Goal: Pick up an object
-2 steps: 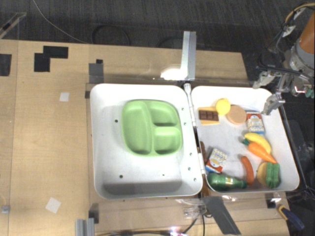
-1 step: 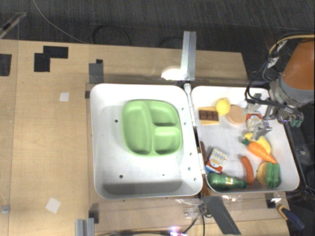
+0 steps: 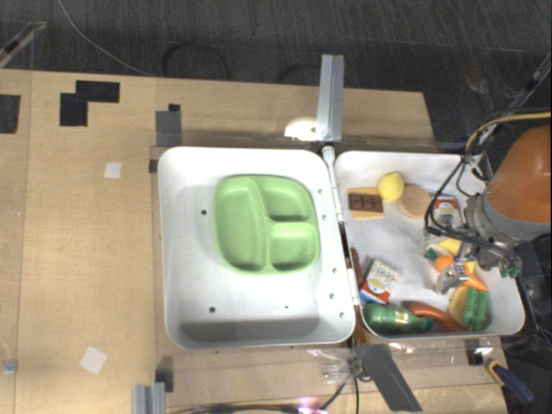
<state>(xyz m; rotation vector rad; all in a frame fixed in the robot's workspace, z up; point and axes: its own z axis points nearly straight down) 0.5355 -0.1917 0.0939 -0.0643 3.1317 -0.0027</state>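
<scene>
- The arm point(image 3: 522, 188) enters from the right, its orange band over the right bin's far right side, wrist pointing down into the bin
- The gripper point(image 3: 461, 261) sits low over a cluster of small toy foods near the right bin's right wall; cables and the wrist body crowd it, so whether it is spread, pressed together or pinching anything cannot be told
- The right bin point(image 3: 405, 158) holds the task's things, all small toy foods
- A yellow lemon point(image 3: 391, 185) lies near the far edge, touching a tan round piece point(image 3: 415, 201), possibly a cookie or bun
- A chocolate bar on a yellow slab point(image 3: 365, 203) lies just left of the lemon, long axis running left to right
- A small printed packet point(image 3: 380, 278) lies left of centre, tilted, long axis slanting from upper right to lower left
- A green bottle-like item point(image 3: 398, 319) lies flat along the near wall, long axis left to right, with a red-brown sausage-like piece point(image 3: 433, 314) touching it on the right
- A green and yellow vegetable piece point(image 3: 471, 304) sits in the near right corner, just below the gripper
- Orange and yellow bits point(image 3: 444, 250) lie directly beside the gripper
- The left bin point(image 3: 185, 317) holds a light green divided plate point(image 3: 263, 222), three compartments facing up, set slightly toward the far right
</scene>
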